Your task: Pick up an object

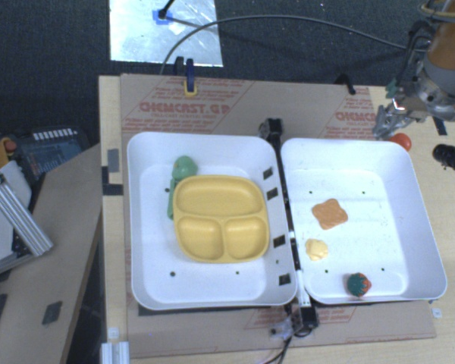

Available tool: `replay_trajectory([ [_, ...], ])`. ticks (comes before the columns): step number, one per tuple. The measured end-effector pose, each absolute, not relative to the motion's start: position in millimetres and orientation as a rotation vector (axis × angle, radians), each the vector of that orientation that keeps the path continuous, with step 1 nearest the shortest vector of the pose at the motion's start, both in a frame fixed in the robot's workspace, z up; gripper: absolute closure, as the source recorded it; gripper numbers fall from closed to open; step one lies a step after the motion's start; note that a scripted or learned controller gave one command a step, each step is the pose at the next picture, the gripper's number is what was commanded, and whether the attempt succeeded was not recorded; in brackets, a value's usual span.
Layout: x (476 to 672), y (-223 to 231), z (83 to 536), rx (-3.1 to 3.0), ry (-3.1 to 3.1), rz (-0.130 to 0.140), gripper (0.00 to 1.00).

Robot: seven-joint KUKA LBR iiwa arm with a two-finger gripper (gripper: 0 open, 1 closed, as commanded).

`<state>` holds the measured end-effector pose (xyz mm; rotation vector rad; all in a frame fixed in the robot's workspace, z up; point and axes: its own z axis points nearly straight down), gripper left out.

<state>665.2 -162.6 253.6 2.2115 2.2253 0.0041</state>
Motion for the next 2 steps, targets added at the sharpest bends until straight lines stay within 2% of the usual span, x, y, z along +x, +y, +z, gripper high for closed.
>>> replay_trajectory([
  [1, 665.0, -115.1, 248.6, 2.212, 2.229, 0.002, 1.0],
  [2, 656.2, -59.7, 254.1, 2.21, 2.232, 0.004, 1.0],
])
